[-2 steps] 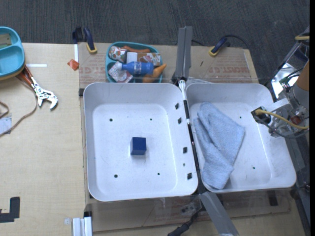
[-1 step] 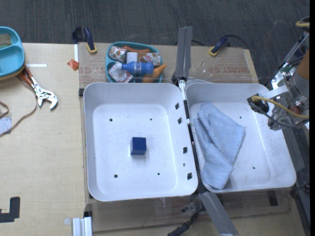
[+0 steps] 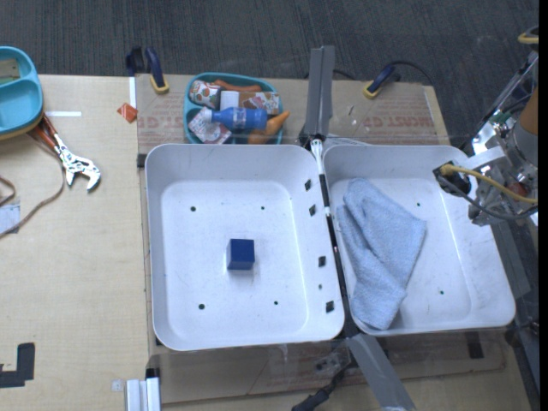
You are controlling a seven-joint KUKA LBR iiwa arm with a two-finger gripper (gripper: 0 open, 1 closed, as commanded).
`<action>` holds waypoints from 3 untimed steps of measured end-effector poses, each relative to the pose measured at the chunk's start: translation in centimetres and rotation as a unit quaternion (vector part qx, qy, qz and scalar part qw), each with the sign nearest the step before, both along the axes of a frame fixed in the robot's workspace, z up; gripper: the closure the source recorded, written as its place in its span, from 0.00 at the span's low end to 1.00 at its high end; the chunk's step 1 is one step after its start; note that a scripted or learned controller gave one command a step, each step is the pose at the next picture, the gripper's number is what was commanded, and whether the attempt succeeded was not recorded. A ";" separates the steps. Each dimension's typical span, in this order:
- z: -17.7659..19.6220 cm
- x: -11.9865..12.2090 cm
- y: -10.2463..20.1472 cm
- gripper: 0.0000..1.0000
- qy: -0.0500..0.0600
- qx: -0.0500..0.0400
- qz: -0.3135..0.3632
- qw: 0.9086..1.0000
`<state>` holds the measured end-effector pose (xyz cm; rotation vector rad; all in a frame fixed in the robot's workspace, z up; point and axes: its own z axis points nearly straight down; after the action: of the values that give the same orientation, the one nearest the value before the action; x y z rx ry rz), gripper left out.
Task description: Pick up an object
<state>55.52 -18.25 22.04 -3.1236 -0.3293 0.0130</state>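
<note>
A small blue cube [image 3: 241, 253] lies on the floor of the left white bin [image 3: 163, 229], a little below its middle. A grey-blue cloth [image 3: 381, 251] lies crumpled in the left half of the right white bin [image 3: 462, 302], running from the bin's back down to its front wall. The arm's wrist and gripper [image 3: 495, 197] hang at the right bin's right edge, wrapped in yellow and black cables, well apart from the cloth and far from the cube.
A teal tub [image 3: 233, 110] of small items stands behind the left bin. A wrench [image 3: 73, 165] and a blue tray [image 3: 17, 88] lie on the wooden bench at the left. A grey post [image 3: 318, 92] rises behind the gap between the bins.
</note>
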 end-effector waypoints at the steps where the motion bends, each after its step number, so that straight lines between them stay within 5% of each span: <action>1: 4.8 3.4 -3.5 1.00 -0.003 0.000 0.081 0.997; 2: 3.6 4.5 4.3 1.00 -0.002 0.001 0.049 0.999; 3: -0.1 5.7 -2.9 1.00 -0.002 0.000 0.008 1.000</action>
<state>61.17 -21.19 21.99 -3.1216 -0.3555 0.0073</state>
